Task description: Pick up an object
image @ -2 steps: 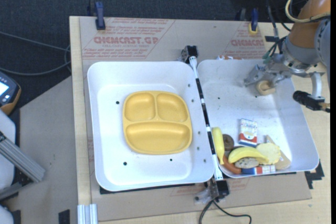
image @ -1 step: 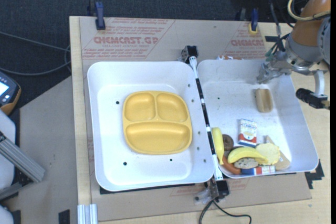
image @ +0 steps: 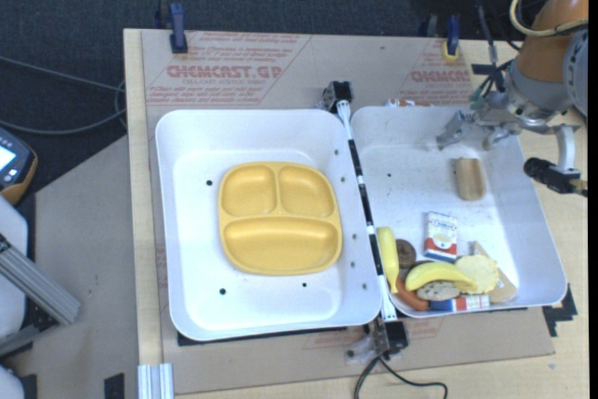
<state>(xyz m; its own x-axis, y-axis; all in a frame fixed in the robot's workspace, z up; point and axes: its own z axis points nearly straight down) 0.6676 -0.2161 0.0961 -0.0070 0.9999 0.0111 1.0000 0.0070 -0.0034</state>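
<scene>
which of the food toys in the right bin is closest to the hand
The tan bread roll, lying alone just below the hand. The other toys sit heaped at the bin's near edge, such as the banana.

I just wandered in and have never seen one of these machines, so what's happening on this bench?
A robot arm reaches in from the right over the right bin, trying to pick up an object. Its hand sits near the bin's far end, just above a tan bread-like roll, with nothing visibly held. A pile of toy food, including a banana, lies in the bin's near corner. The left bin holds a yellow divided plate.
</scene>
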